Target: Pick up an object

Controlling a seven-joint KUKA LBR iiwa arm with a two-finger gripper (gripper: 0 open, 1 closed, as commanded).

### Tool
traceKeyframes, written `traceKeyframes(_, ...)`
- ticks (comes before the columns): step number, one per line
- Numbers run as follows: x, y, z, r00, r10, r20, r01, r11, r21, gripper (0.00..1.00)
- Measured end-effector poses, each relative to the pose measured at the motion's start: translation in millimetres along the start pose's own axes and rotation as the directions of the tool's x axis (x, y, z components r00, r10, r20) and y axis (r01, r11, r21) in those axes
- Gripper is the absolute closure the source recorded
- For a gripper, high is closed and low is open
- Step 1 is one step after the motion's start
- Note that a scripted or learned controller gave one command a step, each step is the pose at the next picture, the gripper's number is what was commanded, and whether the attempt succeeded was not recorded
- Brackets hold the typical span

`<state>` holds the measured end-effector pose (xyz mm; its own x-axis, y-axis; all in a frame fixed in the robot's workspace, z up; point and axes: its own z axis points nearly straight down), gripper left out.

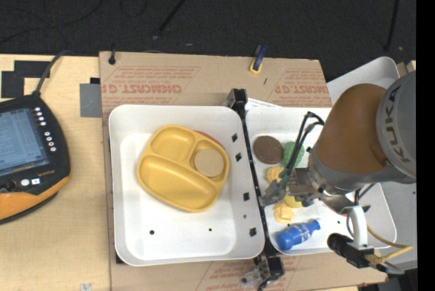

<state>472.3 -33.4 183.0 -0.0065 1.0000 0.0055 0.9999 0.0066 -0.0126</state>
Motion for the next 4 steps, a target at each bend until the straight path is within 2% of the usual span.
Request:
traceKeyframes(1, -18, 2, -4, 1.000, 0.008, 0.005, -0.008, 1.000, -0.009, 0.00)
traceKeyframes(2, -19, 2, -14, 1.000, 0.014, 0.004, -0.014, 1.000, -0.007, 1.00)
traceKeyframes(3, 24, 3, -23, 1.000, 0.003, 0.004, -0.003, 1.000, -0.011, 1.00)
traceKeyframes(4, 65, 3, -133, 1.000, 0.002, 0.002, -0.001, 1.000, -0.021, 1.00)
